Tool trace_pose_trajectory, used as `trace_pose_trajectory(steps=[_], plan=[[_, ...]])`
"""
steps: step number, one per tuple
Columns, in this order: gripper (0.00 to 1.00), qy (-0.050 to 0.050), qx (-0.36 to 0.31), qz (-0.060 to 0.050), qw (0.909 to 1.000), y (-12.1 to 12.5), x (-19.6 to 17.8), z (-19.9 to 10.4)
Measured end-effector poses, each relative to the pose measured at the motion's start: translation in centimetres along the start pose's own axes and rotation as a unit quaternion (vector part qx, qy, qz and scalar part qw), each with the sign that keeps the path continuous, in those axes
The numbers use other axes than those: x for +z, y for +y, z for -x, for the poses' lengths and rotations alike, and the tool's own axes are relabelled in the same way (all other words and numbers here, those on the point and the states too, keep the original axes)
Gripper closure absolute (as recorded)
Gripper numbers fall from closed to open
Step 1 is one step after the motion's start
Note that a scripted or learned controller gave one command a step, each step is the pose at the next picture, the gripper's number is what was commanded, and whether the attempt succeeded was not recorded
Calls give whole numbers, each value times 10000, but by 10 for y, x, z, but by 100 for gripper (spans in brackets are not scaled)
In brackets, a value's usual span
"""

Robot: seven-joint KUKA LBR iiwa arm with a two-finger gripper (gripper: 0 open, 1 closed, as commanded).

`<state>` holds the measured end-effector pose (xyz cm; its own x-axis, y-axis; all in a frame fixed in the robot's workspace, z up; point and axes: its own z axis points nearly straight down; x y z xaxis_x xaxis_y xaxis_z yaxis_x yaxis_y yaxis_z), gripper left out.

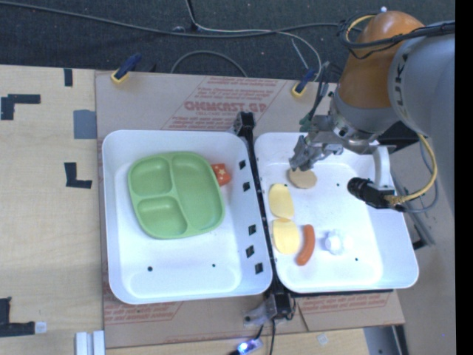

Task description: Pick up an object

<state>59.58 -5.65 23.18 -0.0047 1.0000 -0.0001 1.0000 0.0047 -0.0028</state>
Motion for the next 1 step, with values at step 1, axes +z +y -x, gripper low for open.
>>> trace_pose_trajectory(steps=[1], plan=[[100,3,-3,7,10000,6,-2,-49]])
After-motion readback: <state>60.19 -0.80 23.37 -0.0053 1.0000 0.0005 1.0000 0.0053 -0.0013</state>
